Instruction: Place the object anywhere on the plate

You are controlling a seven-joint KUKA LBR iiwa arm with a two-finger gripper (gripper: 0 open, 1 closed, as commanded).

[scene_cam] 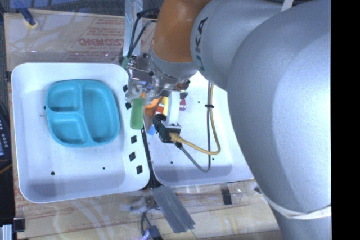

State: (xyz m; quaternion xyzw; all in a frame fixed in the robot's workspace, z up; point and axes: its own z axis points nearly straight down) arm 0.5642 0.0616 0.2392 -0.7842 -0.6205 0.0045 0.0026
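You are looking at a pale green object (136, 114) that is standing roughly on end along the wall where the two bins are meeting, on the rim side of the right-hand bin (188, 174) as the camera is seeing it. It is sitting just off the plate (83, 112), close to the plate's right edge but not touching it. A small orange item (152, 105) is showing just beside the green object, on its right, and you cannot tell whether the two are touching.

The gripper (151, 94) is hanging directly above both of them, low over the bin wall, and it is covering their upper ends. You cannot tell whether the gripper is apart, together or clamped on anything, since the wrist hardware is crowding that spot.

The blue plate, divided into three compartments, is lying flat in the left-hand bin (67, 177), toward its upper half.

A black connector (163, 131) is hanging below the gripper, and a yellow cable (203, 149) is looping from it over the floor of the right-hand bin. The arm (275, 76) is reaching in from the right, its orange band (174, 25) sitting just above the wrist, and its grey bulk is covering much of the right-hand bin
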